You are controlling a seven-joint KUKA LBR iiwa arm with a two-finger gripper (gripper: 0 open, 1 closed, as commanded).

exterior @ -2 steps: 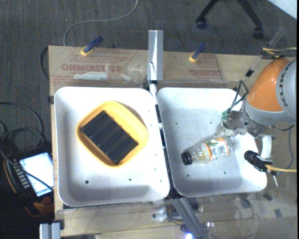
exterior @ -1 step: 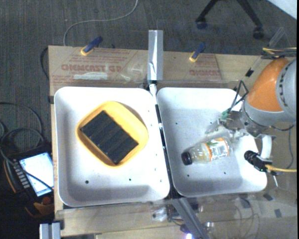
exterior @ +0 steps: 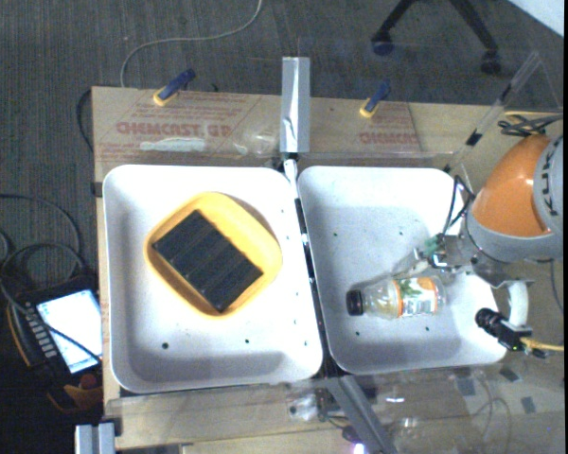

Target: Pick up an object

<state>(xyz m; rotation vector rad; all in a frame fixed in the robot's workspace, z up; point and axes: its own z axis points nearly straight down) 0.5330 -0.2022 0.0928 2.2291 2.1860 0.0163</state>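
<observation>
A clear bottle (exterior: 395, 298) with a dark cap lies on its side in the right bin (exterior: 360, 206).

The gripper (exterior: 442, 253) sits under the grey and orange arm (exterior: 513, 201), so its fingers are too covered and too small to read as open or closed. Whether it touches the bottle (exterior: 396, 298) lying just below and left of it cannot be told; the bottle's label is too blurred to read. The arm itself is cut off by the right edge of the view. Far to the gripper's left, a tablet (exterior: 68, 324) is partly hidden by the left bin (exterior: 133, 367). Well above the gripper, an office chair (exterior: 445, 8) is cropped by the top edge.
</observation>
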